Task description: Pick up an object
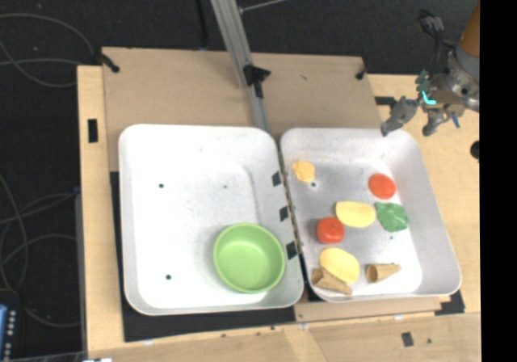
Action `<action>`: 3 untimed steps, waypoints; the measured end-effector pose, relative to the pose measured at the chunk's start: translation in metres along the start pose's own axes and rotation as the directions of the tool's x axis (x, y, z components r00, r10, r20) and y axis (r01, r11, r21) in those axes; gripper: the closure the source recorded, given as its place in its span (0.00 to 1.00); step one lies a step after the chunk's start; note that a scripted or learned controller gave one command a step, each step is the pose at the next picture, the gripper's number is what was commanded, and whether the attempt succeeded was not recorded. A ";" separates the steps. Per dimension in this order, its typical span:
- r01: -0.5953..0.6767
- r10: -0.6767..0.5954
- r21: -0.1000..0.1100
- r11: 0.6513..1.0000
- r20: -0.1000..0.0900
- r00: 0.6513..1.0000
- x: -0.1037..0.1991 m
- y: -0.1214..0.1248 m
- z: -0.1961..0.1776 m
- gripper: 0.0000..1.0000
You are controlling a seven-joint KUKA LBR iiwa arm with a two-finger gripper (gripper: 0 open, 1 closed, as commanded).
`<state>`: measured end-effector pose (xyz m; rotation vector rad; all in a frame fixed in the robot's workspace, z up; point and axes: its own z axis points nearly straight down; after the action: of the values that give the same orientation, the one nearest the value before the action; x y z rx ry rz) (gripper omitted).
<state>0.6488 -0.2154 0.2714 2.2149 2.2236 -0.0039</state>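
The right white bin [420, 158] holds several small toy foods. Among them are an orange-red ball [382, 185], a yellow oval piece [355, 213], a green leafy piece [393, 217], a red tomato [329, 229], a yellow lump [340, 263], a brown cone [383, 272] and a small orange-yellow piece [303, 170]. My gripper [414, 121] hangs above the bin's far right corner, beyond the toys. It stands open, and nothing is between its fingers [396, 119].
A green bowl [249, 257] sits in the near right part of the left white bin [161, 158]. A slanted metal pole [230, 21] rises behind the bins. Cables lie on the dark floor at the left.
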 end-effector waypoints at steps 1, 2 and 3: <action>-0.004 0.004 0.006 1.000 -0.001 1.000 0.001 -0.004 0.063 0.00; -0.004 0.004 0.004 1.000 0.000 1.000 0.002 -0.008 0.105 0.00; -0.005 0.005 0.005 1.000 0.000 1.000 -0.006 -0.007 0.166 0.00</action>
<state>0.6421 -0.2218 0.1051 2.2235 2.2201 -0.0089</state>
